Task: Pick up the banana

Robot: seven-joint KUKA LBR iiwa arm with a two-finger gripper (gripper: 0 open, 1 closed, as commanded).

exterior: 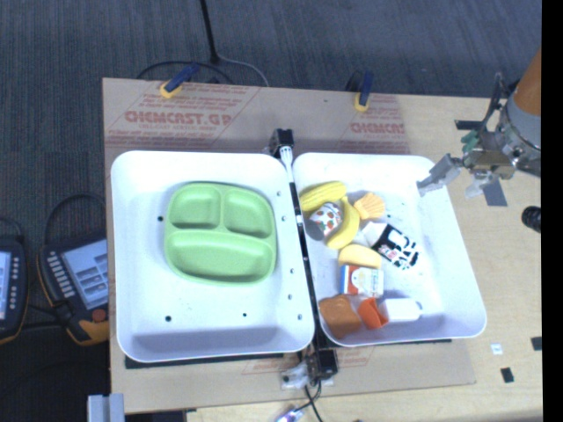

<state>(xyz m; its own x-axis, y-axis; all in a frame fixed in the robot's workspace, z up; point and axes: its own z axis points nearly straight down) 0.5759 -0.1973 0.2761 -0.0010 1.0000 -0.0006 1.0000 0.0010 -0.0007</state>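
Observation:
The yellow banana (324, 192) lies in the right bin (457, 262) at its far left, curving down past a round white toy with red spots (327, 220) that rests against it. My gripper (464, 185) hangs over the bin's far right corner, well to the right of the banana. Its two grey fingers (435, 176) are spread apart with nothing between them.
Around the banana lie an orange piece (371, 205), a black-and-white toy (397, 247), a yellow wedge (359, 256), a white carton (362, 281), a brown item (338, 314) and a white bottle (401, 309). The left bin (141, 323) holds a green divided plate (220, 233).

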